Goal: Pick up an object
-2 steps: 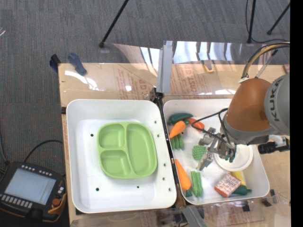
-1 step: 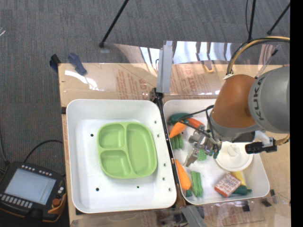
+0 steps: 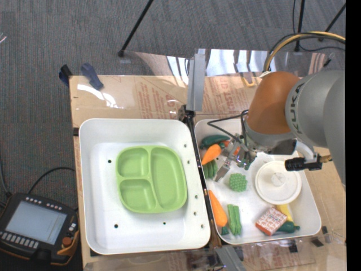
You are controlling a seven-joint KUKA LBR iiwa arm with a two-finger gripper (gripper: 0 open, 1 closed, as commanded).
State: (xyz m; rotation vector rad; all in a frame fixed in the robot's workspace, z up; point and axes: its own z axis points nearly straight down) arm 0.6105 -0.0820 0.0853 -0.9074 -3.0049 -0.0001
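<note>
Camera view: gripper [image 3: 230, 161] is seen low in the right bin [image 3: 313, 206], near its left wall and toward the far edge. Fingers [image 3: 221, 173] are spread apart, nothing is held between them.

Task's thing is taken to be one of the toys under the tool. An orange carrot [image 3: 211, 153] lies just beside the fingers on their left, against the left wall, with a dark green vegetable [image 3: 214, 140] beyond it at the far-left corner. A knobbly green ball [image 3: 238, 182] sits just beside the fingertips toward the near edge, close to the white lid [image 3: 277, 182] in the bin's middle.

Judgement: the step in hand is the descent onto a pick. Carrot is probably the best target, but it is crowded by the wall, so the fingers should be straddled across its narrow width, not along it. The close should be held off until both fingers are below the carrot's top. Risk: one finger landing on the ball or the wall and the carrot being pushed aside.

Second carrot [image 3: 218, 207] at the near-left corner is more open if this try is missed.
</note>
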